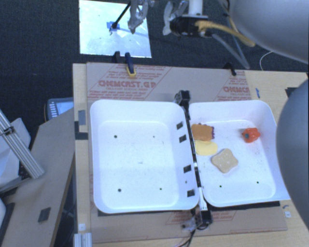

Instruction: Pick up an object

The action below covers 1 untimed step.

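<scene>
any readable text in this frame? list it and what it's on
"CHEMCAST GP", red print on the brown protective paper covering the sheet under the two white bins, left side behind the left bin.
"CHEMCAST", same red print on the right side, slanted and partly cut off by the right bin.
Smaller red lines beneath both: too blurred to read.

Grey arm [294,159] blurred, cut off at right edge, hiding right bin [231,198] rim; gripper [145,14] cut by top edge, fingers unclear.

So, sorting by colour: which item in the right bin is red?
The red pepper-like piece, alone by the bin's far right side; the others are orange-brown, yellow and tan.
</scene>
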{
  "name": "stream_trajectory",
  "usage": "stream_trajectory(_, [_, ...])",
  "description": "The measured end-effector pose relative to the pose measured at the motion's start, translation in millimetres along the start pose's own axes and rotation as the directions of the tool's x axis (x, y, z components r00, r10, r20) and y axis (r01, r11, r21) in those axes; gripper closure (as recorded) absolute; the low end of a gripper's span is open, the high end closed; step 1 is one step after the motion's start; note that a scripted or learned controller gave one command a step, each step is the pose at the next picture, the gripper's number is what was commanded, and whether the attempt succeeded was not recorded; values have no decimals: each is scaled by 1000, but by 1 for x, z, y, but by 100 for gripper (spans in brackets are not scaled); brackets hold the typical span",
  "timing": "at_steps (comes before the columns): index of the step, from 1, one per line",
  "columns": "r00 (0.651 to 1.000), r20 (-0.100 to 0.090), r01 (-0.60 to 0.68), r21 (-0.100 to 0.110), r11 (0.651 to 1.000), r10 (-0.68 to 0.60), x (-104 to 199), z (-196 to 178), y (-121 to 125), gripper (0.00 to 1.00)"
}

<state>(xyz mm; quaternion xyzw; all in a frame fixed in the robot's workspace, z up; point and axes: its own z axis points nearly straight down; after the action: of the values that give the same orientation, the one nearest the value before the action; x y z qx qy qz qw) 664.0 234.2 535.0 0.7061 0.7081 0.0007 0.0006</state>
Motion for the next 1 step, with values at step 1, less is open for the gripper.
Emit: stream_trajectory(1, [1000, -1, 3, -3, 1000, -3, 0, -12, 0, 100])
